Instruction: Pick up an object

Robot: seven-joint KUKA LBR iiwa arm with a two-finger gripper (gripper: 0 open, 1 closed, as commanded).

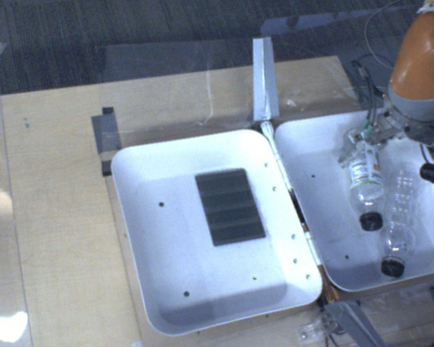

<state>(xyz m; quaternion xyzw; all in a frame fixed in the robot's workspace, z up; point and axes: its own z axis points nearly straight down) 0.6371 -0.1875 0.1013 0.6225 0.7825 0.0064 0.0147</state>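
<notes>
Left bin (139,224): I logged one dark ribbed pad (230,206), flat, near its middle. Right bin (320,192): I counted two clear bottles with black caps, lying close together; one bottle (364,184) left, the other (398,224) right, cap toward the front wall. Gripper (370,133): it hung at the left bottle's far end; I could not tell its state. Arm (422,66) entered at right.

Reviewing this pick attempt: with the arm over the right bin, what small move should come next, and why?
Probably a short descent toward the nearer clear bottle. The gripper sits at that bottle's upper end in the right bin, and nothing shows between its fingers. A second clear bottle lies close alongside, so a centred approach looks wise.
</notes>
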